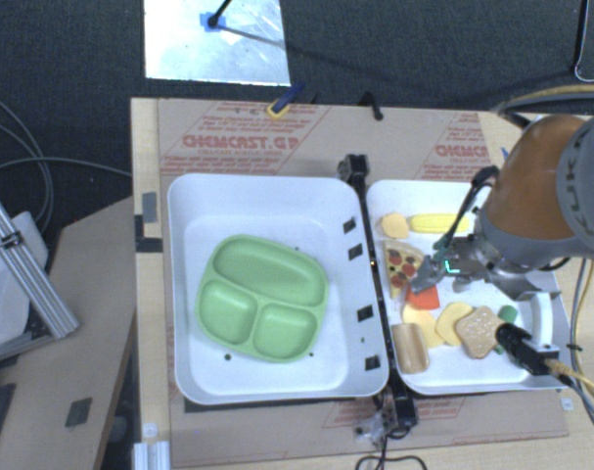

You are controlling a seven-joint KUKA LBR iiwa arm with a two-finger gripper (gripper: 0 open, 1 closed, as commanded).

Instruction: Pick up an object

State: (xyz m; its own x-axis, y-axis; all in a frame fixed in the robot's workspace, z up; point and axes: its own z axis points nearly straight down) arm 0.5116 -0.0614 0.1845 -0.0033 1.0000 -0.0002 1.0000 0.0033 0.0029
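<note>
The right bin (473, 189) holds several toy foods. A pizza slice (402, 259) lies at the left, a red piece (423, 299) just below it. A yellow corn cob (434, 223) and a pale yellow chip (395, 226) sit at the back. At the front lie a yellow cheese piece (449, 317), a brown cookie (479, 331) and a tan bread stick (410, 348). My gripper (430, 274) is low over the right edge of the pizza slice and the top of the red piece, hiding part of both. Nothing is visibly held.
The left bin (194, 199) carries a green divided plate (262, 297). A black divider (373, 282) runs between the bins. A small green item (509, 313) lies near the right bin's right wall. The arm's grey and orange body (541, 194) overhangs the right bin's back right.
</note>
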